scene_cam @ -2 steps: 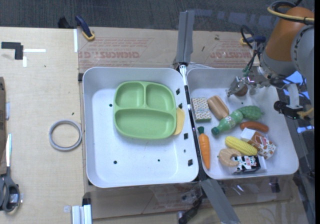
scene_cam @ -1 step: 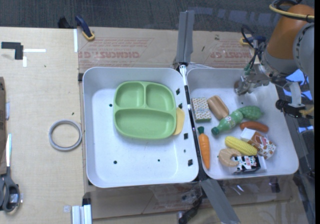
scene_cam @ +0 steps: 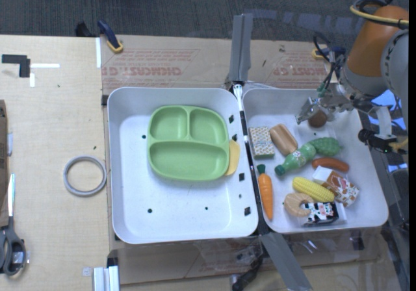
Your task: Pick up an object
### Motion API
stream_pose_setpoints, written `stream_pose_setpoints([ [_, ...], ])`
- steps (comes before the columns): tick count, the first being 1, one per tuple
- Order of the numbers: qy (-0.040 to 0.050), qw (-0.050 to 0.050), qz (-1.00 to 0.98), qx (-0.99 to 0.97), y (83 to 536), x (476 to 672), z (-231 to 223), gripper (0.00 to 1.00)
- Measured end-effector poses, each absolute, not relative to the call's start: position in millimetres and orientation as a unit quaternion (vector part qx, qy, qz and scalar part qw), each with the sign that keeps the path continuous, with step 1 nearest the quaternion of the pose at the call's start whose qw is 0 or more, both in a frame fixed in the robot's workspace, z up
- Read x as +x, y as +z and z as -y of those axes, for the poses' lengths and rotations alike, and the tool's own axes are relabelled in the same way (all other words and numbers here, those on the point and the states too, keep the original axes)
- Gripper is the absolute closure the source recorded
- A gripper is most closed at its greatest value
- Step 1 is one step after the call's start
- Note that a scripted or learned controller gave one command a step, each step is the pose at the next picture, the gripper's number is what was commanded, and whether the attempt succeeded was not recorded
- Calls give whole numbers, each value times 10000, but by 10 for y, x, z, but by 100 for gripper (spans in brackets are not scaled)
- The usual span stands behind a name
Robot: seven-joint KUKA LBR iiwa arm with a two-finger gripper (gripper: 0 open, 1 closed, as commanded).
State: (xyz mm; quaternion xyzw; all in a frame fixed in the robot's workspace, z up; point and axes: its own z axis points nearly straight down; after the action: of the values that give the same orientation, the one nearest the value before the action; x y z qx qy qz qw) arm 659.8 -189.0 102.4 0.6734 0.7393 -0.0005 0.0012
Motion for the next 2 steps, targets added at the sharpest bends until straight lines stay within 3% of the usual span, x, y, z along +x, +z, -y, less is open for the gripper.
stream_pose_setpoints([
  [1, 16, 7, -7341, 6791, 936, 6608, 1941, 0],
  [2, 2, 14, -7343, 6788, 1036, 6607, 1952, 100],
])
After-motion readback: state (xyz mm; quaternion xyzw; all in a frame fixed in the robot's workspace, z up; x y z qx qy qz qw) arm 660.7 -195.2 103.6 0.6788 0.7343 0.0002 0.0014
